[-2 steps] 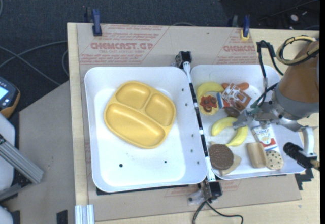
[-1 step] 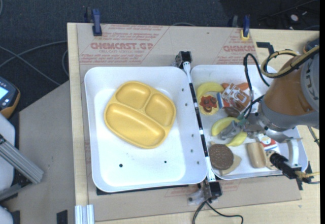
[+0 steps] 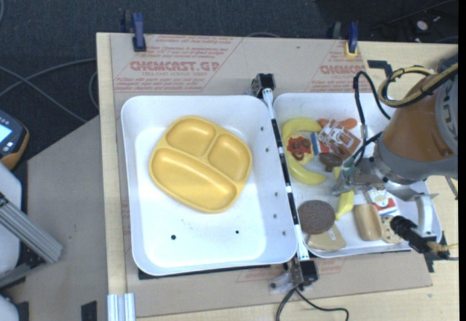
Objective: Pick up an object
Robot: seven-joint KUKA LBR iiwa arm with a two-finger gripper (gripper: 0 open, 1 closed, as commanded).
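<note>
The toy food (image 3: pixel 320 167) lies heaped in the right bin (image 3: pixel 364 104), along the surface's right edge, and judging by that none of it is lifted yet. The end effector (image 3: pixel 349 180) is down among the pieces mid-bin; whether it grasps anything I cannot tell. The yellow divided plate (image 3: pixel 200 163) sits in the left bin (image 3: pixel 145 239).

The two-finger gripper (image 3: pixel 348 180) sits low in the crowded right white bin (image 3: pixel 318 102). Just to its left, a curved yellow banana (image 3: pixel 297 164) and a red-and-white packet (image 3: pixel 336 139) block the way. In front of it lie a round brown disc (image 3: pixel 317 216), a small yellow piece (image 3: pixel 345 202) and a tan bread-like block (image 3: pixel 368 223), packed close. Far left, past the bins' black clipped divider (image 3: pixel 280 167), the left white bin (image 3: pixel 138 188) has bare floor around a yellow sectioned plastic plate (image 3: pixel 200 163).
</note>
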